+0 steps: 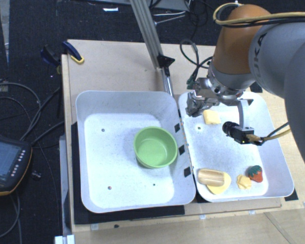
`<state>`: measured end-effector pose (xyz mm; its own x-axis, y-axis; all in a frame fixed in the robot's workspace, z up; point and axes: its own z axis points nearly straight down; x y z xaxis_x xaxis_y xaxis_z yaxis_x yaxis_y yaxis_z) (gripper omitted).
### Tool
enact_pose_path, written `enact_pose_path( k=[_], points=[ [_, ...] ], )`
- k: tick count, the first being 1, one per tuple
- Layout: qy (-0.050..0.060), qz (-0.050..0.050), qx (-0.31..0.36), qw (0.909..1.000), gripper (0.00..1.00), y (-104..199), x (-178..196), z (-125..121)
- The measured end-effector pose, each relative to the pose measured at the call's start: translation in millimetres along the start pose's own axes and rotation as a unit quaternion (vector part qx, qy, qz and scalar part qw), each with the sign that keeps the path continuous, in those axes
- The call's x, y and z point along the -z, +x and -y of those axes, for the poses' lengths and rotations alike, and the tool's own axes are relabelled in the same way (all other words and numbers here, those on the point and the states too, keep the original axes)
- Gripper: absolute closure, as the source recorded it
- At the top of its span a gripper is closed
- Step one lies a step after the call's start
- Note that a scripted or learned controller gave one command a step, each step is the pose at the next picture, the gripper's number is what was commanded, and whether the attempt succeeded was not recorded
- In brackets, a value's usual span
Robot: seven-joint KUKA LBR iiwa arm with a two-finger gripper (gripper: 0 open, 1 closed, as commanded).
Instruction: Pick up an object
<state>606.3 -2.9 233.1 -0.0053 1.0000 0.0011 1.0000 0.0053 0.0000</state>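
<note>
The grey two-finger gripper [194, 107] hangs low over the far left corner of the right shallow white bin [274, 136]; whether it is apart or together cannot be told from this angle. Just beside it, to its right, a pale yellow blocky piece [211, 117] lies on the bin floor. Nearer the front edge lie a tan bread-roll-shaped toy on a yellow base [213, 180], a small yellow lump [244, 182] and a red strawberry-like toy with a green top [255, 173]. In the left shallow white bin [96, 136] a light green plastic bowl [155, 147] stands upright.
</note>
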Motion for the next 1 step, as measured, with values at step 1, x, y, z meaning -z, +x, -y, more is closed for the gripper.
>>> enact_pose_path(
  k=[1],
  points=[
    [0.0, 0.0, -0.001, 1.0, 1.0, 42.7, 2.7, -1.6]
  ],
)
